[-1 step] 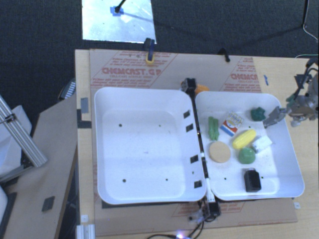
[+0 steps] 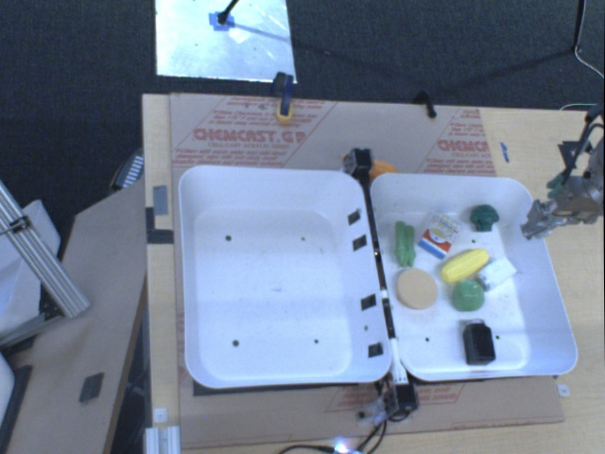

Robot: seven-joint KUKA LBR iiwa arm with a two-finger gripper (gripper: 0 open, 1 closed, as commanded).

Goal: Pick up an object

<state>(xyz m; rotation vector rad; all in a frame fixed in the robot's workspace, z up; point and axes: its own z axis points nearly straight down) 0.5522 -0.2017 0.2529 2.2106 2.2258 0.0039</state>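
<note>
Camera view, slanted from above: two shallow white moulded-plastic bins sit side by side on a tan bench topped with a printed cardboard sheet (image 2: 312, 126). Left bin (image 2: 217, 348) has a smooth matte floor with a few small dark dots. Right bin (image 2: 553, 343) carries the objects, clustered in its middle and upper part.

Contents of the right bin:
- elongated green ridged plastic vegetable (image 2: 406, 243), lying roughly lengthwise near the divider;
- flat round tan disc (image 2: 417, 289), smooth, just below the green vegetable;
- small white packet with red and blue print (image 2: 437, 239), crinkled look, between the vegetable and the yellow piece;
- glossy yellow oblong plastic fruit (image 2: 464, 265), tilted, touching or just beside a small white block (image 2: 498, 272);
- round bright-green plastic ball shape (image 2: 468, 296), just below the yellow fruit;
- dark green knobbly lump (image 2: 484, 218), near the bin's upper right corner;
- black rectangular boxy object (image 2: 478, 342), matte, alone in the lower part.

Grey metal two-finger gripper (image 2: 541, 223) sits at the right bin's right rim, apart from all objects. Nothing visible between its fingers; whether they are spread or closed cannot be told at this resolution.

Black clips (image 2: 364, 244) run along the seam between the bins.
</note>
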